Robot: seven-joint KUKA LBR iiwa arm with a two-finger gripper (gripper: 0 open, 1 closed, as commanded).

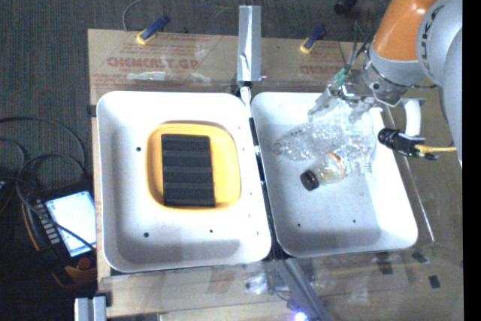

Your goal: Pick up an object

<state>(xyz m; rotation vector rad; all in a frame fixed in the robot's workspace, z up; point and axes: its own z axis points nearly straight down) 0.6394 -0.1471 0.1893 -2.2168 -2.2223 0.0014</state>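
A crumpled clear plastic bottle with a black cap lies in the right bin, its cap end pointing toward the bin's middle. A yellow sponge with a black ribbed top lies flat in the middle of the left bin. My gripper hangs over the far right part of the right bin, right above the upper end of the bottle. Whether it touches the bottle cannot be made out against the clear plastic.
A metal divider post stands at the back between the bins. Blue and yellow clamps hold the board behind them. Cables and a tablet lie on the floor at left.
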